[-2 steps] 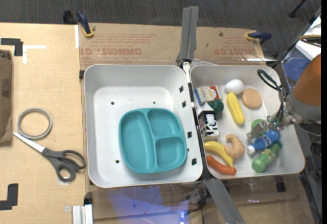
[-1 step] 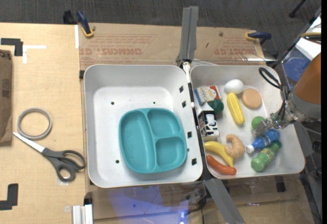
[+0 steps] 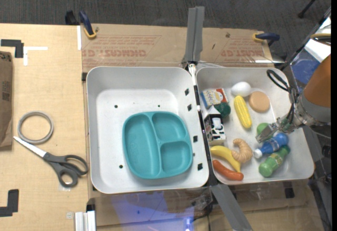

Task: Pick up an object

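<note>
White right bin, hand low beside blue bottle, finger spread unclear

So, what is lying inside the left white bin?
The left bin holds one teal divided plate with three compartments, lying flat near the front. Nothing can be seen in the compartments. The bin floor under the plate is covered, so anything there cannot be seen.
</note>
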{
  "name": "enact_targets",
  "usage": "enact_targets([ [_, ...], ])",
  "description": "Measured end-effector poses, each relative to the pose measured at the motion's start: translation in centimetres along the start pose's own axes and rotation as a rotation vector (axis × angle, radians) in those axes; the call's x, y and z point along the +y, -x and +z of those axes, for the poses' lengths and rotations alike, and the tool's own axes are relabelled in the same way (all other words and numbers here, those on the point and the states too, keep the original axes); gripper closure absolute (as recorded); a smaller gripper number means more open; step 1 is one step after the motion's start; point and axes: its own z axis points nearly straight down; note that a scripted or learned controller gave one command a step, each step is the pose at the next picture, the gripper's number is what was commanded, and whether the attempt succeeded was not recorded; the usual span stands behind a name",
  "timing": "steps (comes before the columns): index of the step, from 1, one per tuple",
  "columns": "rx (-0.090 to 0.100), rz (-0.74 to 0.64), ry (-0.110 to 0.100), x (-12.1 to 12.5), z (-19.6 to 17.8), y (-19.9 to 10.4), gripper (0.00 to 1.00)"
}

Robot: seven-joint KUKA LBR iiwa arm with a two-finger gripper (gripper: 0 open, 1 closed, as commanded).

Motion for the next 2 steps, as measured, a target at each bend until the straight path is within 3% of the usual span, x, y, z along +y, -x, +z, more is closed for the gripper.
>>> enact_targets([
  [2,0.002,0.242,0.0,-3.8,0.9,-2.5,0.0],
])
